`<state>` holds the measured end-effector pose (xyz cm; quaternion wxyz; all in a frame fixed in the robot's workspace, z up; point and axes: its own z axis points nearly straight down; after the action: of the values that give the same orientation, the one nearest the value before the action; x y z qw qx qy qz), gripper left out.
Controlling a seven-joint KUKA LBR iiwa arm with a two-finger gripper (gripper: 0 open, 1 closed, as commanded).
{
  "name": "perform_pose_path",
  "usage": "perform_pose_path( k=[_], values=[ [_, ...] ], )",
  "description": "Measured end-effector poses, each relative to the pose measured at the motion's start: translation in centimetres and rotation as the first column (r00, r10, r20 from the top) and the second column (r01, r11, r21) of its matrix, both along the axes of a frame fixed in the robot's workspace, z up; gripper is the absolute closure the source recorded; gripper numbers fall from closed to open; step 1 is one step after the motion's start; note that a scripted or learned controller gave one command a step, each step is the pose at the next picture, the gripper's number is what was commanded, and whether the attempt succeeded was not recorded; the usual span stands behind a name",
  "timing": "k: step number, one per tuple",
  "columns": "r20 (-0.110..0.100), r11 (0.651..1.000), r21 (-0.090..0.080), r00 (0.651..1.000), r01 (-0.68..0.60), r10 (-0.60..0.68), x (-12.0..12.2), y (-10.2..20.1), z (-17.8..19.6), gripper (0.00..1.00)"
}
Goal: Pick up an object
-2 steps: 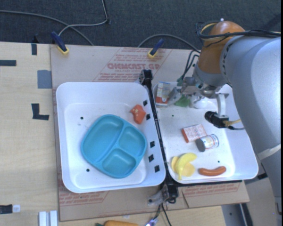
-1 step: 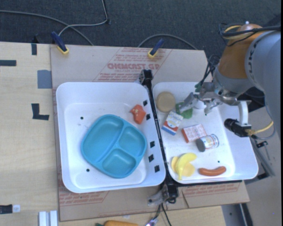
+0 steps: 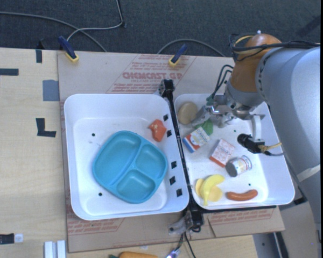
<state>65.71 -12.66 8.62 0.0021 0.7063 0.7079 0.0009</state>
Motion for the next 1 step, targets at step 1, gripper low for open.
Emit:
perform_pose_path(
  k=[1],
  values=[
    [-0.003,1.0,0.001,1.0,0.0,0.0,1.16,2.92,-0.11,0.0]
  ],
)
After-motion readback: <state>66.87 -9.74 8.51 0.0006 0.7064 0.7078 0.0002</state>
